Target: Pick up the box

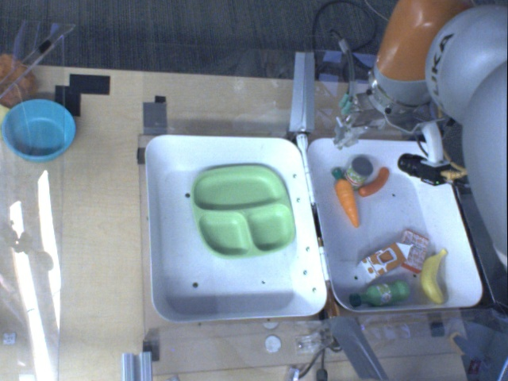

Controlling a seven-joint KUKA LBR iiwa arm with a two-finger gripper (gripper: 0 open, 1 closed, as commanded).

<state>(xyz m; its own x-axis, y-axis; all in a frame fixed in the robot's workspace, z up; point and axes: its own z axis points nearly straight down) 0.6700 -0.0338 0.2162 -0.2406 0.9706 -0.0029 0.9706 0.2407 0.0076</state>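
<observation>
The box (394, 255) is a small carton with orange, white and brown print, lying flat in the front right part of the right bin (454, 213). My gripper (347, 136) hangs over the back left corner of that bin, well away from the box and above the bin's rim. Nothing is visible between its fingers. The grey arm with its orange band comes in from the upper right.
In the right bin also lie a carrot (347, 201), a small can with a grey lid (361, 167), a sausage (375, 182), a banana (434, 276) and a green bottle (383, 294). The left bin (171, 236) holds a green divided plate (241, 209). A blue bowl (39, 129) sits far left.
</observation>
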